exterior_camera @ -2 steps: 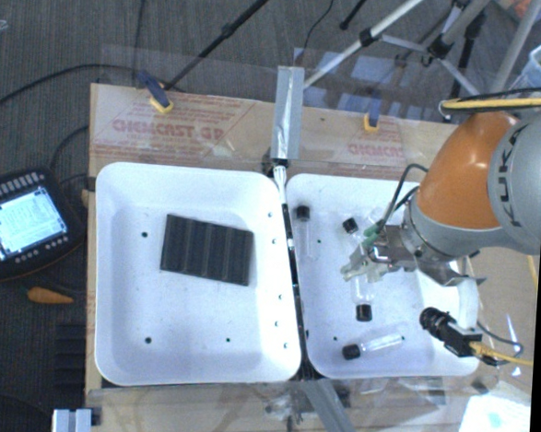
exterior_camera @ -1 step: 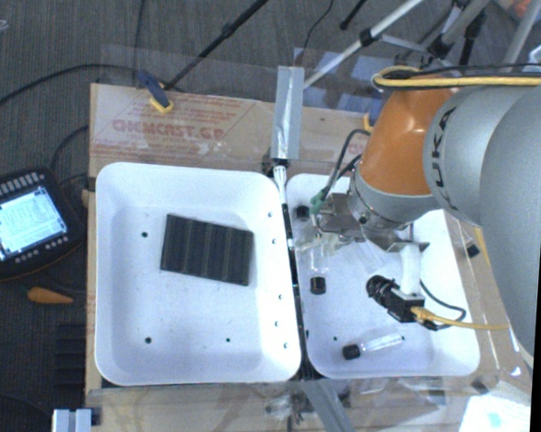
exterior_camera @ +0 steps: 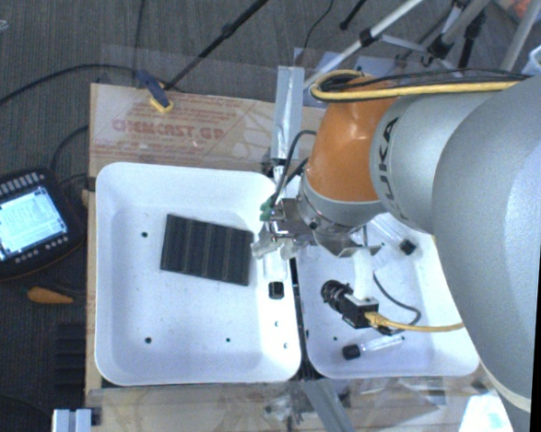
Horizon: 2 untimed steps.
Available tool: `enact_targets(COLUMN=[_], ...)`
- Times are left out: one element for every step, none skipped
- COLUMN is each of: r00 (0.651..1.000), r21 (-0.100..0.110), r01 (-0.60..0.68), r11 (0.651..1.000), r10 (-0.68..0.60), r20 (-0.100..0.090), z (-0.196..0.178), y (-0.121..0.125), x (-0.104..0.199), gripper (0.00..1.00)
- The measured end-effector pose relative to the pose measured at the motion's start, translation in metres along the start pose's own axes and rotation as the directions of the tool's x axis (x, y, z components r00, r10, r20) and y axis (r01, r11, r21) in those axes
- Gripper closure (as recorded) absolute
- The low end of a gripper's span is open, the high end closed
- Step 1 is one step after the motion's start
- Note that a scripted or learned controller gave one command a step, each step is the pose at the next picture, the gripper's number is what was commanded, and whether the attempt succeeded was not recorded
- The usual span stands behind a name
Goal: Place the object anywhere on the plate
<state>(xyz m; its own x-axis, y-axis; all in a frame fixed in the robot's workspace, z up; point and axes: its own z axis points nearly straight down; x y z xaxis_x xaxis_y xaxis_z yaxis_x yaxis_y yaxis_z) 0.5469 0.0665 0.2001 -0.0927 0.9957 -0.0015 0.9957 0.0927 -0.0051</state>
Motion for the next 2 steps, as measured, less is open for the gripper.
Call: enact_targets(r00=[0.982,0.868], r21=[-0.003,-0.003], r01=[0.188,0.496], r11=[0.982,0.868], r10=[-0.188,-0.496], r20=[0.001,0.003], z=[-0.073,-0.146], y=[0.007,0.005], x=[0.057,0.128], gripper=[1.00,1.00])
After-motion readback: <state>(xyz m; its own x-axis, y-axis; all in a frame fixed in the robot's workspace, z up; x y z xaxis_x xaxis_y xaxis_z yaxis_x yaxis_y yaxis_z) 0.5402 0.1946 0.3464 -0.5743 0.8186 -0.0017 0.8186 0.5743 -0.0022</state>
